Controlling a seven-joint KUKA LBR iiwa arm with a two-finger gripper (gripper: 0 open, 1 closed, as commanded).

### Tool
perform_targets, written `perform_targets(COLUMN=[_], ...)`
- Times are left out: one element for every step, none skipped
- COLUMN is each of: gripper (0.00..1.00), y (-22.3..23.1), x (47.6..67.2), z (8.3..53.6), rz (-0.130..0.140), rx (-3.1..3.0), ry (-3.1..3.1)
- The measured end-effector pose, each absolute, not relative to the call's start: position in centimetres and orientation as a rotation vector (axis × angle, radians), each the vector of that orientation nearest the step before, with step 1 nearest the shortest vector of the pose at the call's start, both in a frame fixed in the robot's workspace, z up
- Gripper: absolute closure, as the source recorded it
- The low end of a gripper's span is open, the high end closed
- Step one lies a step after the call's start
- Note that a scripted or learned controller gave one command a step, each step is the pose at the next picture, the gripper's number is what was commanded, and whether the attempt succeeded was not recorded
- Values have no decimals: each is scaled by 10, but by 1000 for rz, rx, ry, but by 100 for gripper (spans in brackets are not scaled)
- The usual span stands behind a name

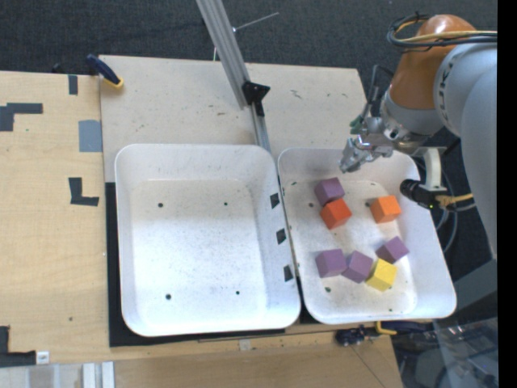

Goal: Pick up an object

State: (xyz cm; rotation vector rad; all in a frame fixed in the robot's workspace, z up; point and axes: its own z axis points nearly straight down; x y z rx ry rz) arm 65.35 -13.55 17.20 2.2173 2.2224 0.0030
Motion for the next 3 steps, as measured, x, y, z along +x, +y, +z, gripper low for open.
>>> perform_targets(gripper=[100,100,100], y=[-135,-82,-33], x=[654,650,658], z=[208,221,218], rz=[3,3,1], rx=[2218,2215,2216], ry=[2221,2229,2229])
